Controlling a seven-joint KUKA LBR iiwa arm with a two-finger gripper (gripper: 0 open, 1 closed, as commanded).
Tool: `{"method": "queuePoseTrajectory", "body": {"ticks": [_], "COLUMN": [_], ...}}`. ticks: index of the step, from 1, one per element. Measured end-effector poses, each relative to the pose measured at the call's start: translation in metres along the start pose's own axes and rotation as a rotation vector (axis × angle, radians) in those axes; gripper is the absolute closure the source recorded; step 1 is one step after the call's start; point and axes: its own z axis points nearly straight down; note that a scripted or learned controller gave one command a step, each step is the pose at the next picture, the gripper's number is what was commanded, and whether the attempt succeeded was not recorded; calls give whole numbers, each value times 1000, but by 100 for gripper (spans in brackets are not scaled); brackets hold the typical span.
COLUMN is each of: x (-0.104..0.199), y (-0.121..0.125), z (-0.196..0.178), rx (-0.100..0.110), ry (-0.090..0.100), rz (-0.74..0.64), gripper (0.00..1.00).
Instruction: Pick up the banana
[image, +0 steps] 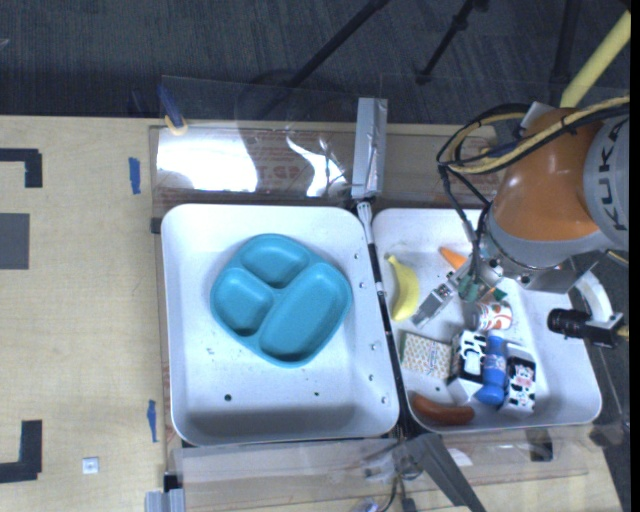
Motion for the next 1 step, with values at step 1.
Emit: {"method": "queuePoseTrajectory", "body": {"ticks": [1], "x": [66], "y": [-34], "z": [-28], "rx": [1], "ry": [1], "rz": [-347], "gripper": [0]}}
